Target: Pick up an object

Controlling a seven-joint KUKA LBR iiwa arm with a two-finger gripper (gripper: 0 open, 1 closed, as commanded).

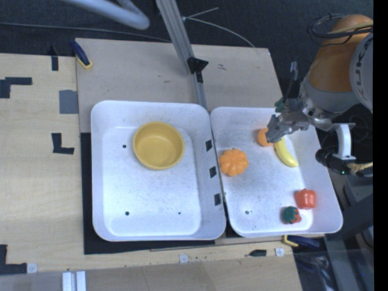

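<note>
Fingers cannot be told apart beneath the gripper (280, 130), which covers part of a small orange object (263, 139). Nearest in the right bin (242, 223) lie a red-and-green toy (291, 214) and red pepper (306, 199), then an orange pumpkin (233, 162) and banana (285, 153). The left bin (115, 223) holds a yellow bowl (158, 145). Lettering on the arm is cut off.
</note>
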